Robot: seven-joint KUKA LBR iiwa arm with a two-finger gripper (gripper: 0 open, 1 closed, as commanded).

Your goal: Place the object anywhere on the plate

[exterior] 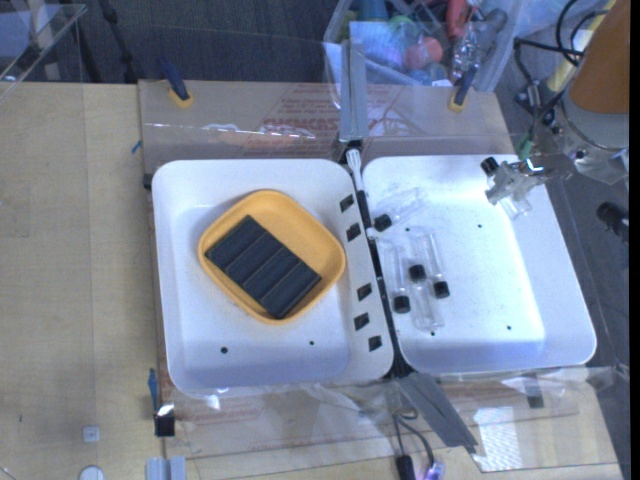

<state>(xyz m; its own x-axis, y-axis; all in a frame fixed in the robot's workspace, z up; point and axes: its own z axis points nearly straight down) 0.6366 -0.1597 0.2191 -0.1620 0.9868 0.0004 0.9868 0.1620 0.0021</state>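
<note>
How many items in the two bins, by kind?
Yellow plate: 1
Dark ribbed slab on the plate: 1
Clear plastic pieces with black parts, right bin: a loose cluster, exact count unclear
Total: 2 distinct items plus the clear cluster

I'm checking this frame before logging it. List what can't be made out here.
- Gripper, camera view: small and pale against the right bin's far corner; blurred.
- Arm: cut off by the frame's right edge.
- Clear objects in the right bin: transparent, so outlines and count are unclear.
- Dark object on the yellow plate: ridged, too little detail to identify.
- Container behind the bins: contents jumbled and blurred.
</note>
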